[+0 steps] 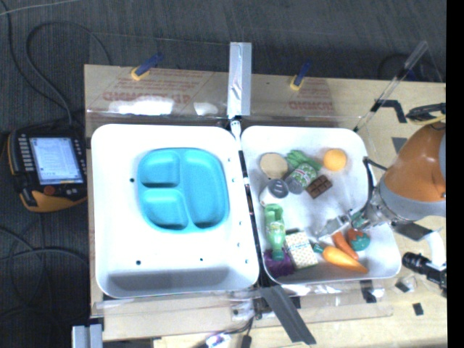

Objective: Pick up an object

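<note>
The right bin (355, 140) holds several small objects. At its back lie a tan disc (273, 164), a green can (303, 170), an orange ball (334, 159) and a brown block (318, 187). A grey cap (278, 189) and a green bottle (274, 223) lie along its left side. Toward the front are a purple item (280, 261), a white box (301, 249), a carrot (342, 257) and a red and teal toy (357, 238). My gripper (339, 228) is low in the bin's front right, just above the carrot and beside the red and teal toy.
The left bin (116, 267) holds a blue divided tray (183, 187). The arm's orange band (424, 169) hangs over the right bin's right wall. A teach pendant (47, 167) lies on the floor left of the bench. Clips and small parts sit on the bench at right.
</note>
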Tool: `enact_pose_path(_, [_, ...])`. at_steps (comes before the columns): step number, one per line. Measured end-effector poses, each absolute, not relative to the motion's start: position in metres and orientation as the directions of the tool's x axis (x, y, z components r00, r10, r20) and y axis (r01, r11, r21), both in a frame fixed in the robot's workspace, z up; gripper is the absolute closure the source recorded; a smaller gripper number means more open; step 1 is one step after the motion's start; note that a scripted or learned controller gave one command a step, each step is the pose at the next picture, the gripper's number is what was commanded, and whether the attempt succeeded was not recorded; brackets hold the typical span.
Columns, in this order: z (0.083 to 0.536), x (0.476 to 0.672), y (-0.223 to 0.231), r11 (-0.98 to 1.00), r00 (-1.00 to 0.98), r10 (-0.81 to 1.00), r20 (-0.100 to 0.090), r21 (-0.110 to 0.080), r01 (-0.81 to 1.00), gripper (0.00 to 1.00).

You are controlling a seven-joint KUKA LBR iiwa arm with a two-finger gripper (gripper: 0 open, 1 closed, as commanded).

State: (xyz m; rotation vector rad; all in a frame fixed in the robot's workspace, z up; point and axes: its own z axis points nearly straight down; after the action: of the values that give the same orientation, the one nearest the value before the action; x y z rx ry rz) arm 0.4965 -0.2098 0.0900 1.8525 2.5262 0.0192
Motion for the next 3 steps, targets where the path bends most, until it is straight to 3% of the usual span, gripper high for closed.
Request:
enact_pose_path(1, [0.097, 0.498, -0.211, 0.298, -0.298, 0.954, -0.006, 0.019, 0.954, 1.00])
enact_pose_path(2, [0.091, 0.508, -0.210, 0.623, -0.622, 0.782, -0.019, 0.006, 0.783, 1.00])
enact_pose_path(3, [0.101, 0.484, -0.222, 0.470, -0.470, 0.883, 0.001, 0.000, 0.883, 1.00])
